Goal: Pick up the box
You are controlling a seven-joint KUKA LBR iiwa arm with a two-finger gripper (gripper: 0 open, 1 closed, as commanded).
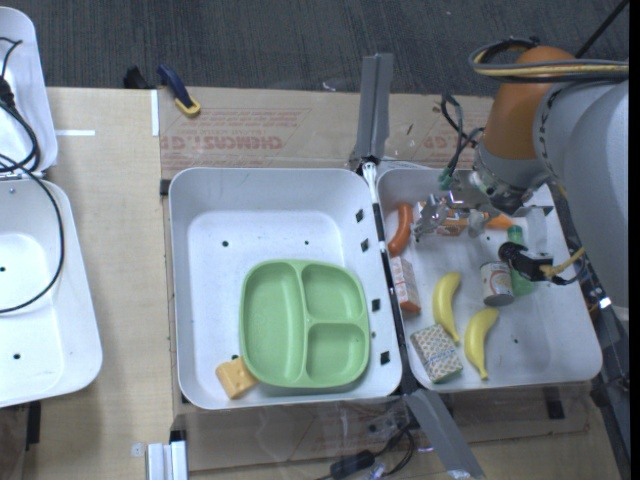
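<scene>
Ideally the gripper [437,218], whose grasp state I cannot tell, at the right bin's [560,368] upper end, should travel toward frame bottom to the box [437,353] beside the bananas [462,313].

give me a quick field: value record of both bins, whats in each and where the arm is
left bin: green divided plate in the middle, yellow block at the near left corner beside the plate
right bin: two bananas, patterned box, tin can, orange carrot-like piece, slim carton by the left wall
box position: near edge, left of the nearer banana
arm: gripper over the far end of the right bin, apart from the box
jaws: cannot tell
</scene>
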